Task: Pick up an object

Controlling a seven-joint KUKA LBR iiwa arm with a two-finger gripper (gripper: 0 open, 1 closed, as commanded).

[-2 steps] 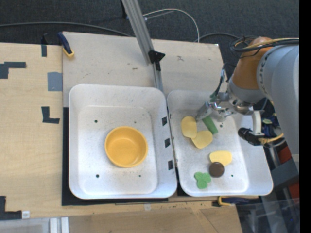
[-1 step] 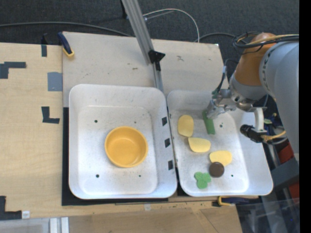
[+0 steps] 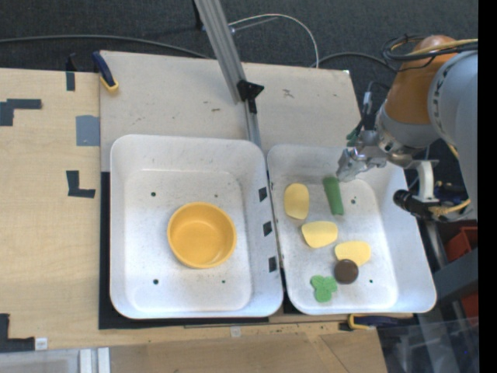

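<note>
The right bin (image 3: 404,286) holds a green stick (image 3: 333,196), three yellow pieces (image 3: 296,200) (image 3: 319,233) (image 3: 353,251), a brown ball (image 3: 346,270) and a small green piece (image 3: 323,287). My gripper (image 3: 349,167) hangs at the bin's far side, just above and to the right of the green stick's upper end. Nothing shows between its fingers. The grey arm with its orange band (image 3: 415,92) reaches in from the right.
A yellow bowl (image 3: 202,234) sits in the left bin (image 3: 124,208). A slanted metal pole (image 3: 225,45) crosses the bench behind the bins, ending at a black clamp (image 3: 250,92). Black cables lie along the back.
</note>
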